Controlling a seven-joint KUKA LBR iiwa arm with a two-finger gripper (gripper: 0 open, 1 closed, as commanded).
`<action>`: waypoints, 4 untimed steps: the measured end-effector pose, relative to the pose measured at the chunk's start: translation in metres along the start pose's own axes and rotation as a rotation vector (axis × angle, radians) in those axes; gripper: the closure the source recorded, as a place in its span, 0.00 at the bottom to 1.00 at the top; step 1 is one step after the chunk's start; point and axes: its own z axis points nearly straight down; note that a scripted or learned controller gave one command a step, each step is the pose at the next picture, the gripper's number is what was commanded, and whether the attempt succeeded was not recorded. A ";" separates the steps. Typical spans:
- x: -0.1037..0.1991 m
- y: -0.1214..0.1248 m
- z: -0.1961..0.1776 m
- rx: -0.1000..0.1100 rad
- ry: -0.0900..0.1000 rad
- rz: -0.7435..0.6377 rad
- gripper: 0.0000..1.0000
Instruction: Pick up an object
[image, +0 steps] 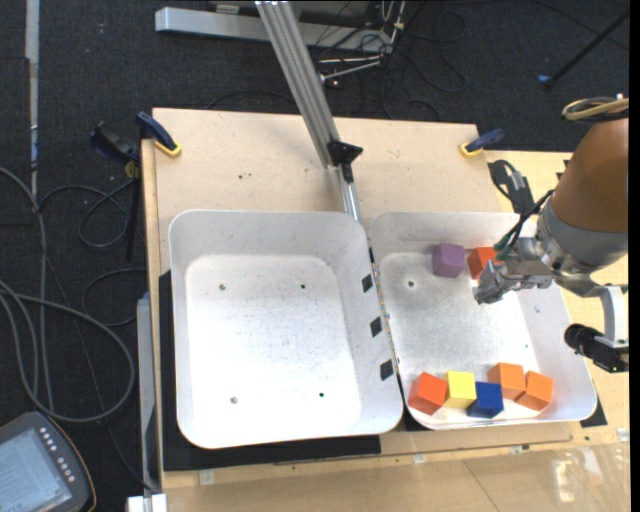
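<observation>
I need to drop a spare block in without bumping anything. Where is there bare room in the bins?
The left bin offers open floor wall to wall. In the right bin, the middle is bare, between the purple cube and the near-edge cluster. Crowded: that cluster, orange block to blue block, and the far right corner around the gripper.

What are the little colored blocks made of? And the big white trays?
The purple block and the yellow block look like foam or painted wood: flat, dull faces, no shine. I can't tell which. The right bin and left bin look like thin molded plastic: smooth, white, rounded corners, with dark speckles.
</observation>
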 end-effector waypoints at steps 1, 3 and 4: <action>0.000 0.002 -0.041 0.001 0.000 0.001 1.00; 0.106 0.020 -0.019 0.010 0.004 -0.004 1.00; 0.150 0.016 -0.019 0.008 0.004 -0.004 1.00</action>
